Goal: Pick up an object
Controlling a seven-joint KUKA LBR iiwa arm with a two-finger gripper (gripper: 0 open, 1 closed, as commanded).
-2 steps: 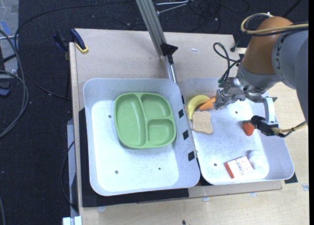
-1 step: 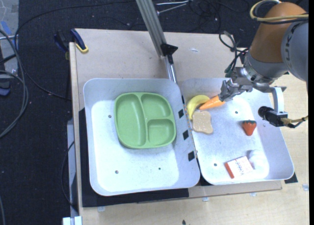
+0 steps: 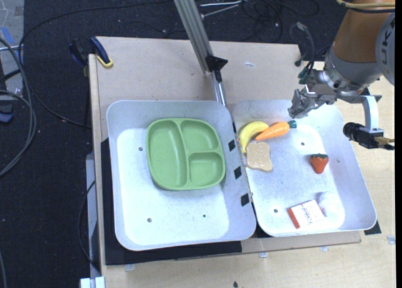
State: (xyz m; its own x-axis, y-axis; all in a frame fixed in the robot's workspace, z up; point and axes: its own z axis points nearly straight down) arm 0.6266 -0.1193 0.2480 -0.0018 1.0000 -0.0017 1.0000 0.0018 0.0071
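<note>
Two white bins sit side by side on the bench. Left bin [image 3: 125,218] has a green divided plate [image 3: 186,154] lying flat in its upper middle, three compartments, nothing in them. Moving right, the right bin [image 3: 352,218] has the toy food: a yellow banana [image 3: 249,132] right at its left wall, an orange carrot [image 3: 274,131] touching the banana's end, and a slice of bread [image 3: 259,156] just below those two. Further right there's a strawberry [image 3: 319,163] on its own, and near the front edge a small red and white box [image 3: 306,214] with a whitish blob just beside it, too blurry to name. The gripper [image 3: 300,106] hangs over the bin's back corner, near the carrot's green tip. Honestly can't make out how it's set from this angle.
</note>
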